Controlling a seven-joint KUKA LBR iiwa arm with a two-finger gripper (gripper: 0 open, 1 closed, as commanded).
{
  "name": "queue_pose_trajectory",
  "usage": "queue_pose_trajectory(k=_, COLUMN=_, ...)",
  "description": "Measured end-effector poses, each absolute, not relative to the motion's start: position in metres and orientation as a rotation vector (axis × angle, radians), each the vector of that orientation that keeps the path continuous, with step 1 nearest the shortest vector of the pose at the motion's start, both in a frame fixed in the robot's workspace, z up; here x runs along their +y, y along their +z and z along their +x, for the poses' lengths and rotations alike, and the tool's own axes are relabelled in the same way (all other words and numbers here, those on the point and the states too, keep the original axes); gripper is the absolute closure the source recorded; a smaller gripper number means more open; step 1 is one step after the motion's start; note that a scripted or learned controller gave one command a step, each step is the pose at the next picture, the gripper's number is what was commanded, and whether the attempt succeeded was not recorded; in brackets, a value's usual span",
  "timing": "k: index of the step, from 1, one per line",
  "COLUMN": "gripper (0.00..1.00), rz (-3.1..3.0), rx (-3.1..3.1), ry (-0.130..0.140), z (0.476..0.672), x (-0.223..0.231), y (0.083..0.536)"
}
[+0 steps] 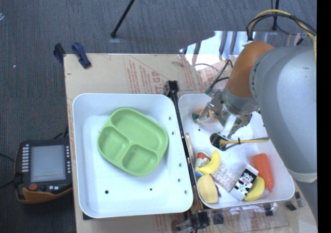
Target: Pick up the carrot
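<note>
Carrot (pixel 263 169) is seen in the right bin (pixel 288 193), lower right part, lying tilted with its narrow end toward the bin's near edge. It is close to the right wall, so little room is left on that side. Its lower end is just beside a banana (pixel 256 189), and a black-and-white box (pixel 245 180) is just to its left. Whether these are touching cannot be told.

Gripper (pixel 229 121) is seen over the upper middle of the right bin, well apart from the carrot. Its state cannot be told from this view. Bare white floor is seen between gripper and carrot, above the box. The upper right of the bin is covered by the grey arm.

Lower left of the right bin is crowded: a second banana (pixel 209 163), a yellow piece (pixel 208 189) and a pink packet (pixel 224 177) are packed near the wall shared with the left bin (pixel 83 123). A small orange-and-green item (pixel 199 116) is seen left of the gripper, near the upper left corner.

Left bin is taken up in its middle by a green divided plate (pixel 133 141); a bare margin is left all round it.
</note>
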State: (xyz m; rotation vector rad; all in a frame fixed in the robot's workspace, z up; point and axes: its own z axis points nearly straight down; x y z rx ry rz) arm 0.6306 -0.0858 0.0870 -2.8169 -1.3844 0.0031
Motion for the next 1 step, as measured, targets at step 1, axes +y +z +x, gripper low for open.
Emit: queue_pose_trajectory(k=1, gripper=0.0, rz=-2.931, rx=-1.12, ry=0.007, z=0.6359, x=-0.0908, y=0.0866)
